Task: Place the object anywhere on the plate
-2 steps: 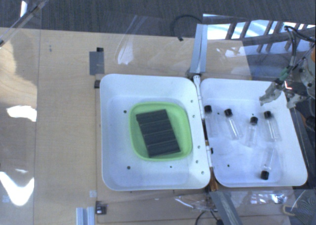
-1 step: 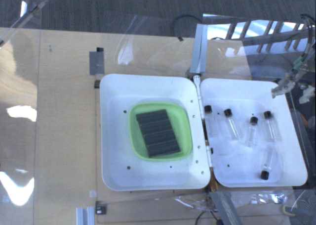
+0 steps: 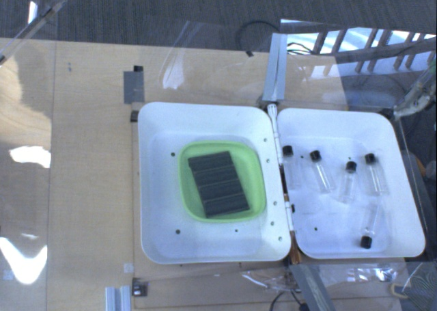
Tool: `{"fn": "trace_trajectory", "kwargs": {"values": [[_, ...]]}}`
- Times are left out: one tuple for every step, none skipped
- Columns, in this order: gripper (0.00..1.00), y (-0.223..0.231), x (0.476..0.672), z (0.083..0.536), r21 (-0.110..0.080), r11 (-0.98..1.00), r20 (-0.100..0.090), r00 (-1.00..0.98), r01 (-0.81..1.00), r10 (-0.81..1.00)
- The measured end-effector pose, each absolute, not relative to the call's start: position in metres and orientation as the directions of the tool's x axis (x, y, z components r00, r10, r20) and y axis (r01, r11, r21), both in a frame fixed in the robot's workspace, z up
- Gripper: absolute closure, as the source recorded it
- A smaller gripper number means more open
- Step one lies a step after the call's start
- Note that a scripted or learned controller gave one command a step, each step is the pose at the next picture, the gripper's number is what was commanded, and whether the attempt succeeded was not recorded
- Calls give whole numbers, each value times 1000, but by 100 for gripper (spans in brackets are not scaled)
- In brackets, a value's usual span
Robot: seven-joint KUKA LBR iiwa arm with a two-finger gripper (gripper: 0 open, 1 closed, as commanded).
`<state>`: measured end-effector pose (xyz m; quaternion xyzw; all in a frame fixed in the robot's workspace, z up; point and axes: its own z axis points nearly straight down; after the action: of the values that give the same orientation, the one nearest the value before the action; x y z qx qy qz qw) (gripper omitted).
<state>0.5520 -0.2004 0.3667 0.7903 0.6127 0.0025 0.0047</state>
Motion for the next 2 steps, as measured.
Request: {"fn": "trace_trajectory", "kwargs": {"values": [[0,-194,579,437,13,-389,-1,389,921,921],[0,-196,640,436,12,-464,0,464,886,886]]}}
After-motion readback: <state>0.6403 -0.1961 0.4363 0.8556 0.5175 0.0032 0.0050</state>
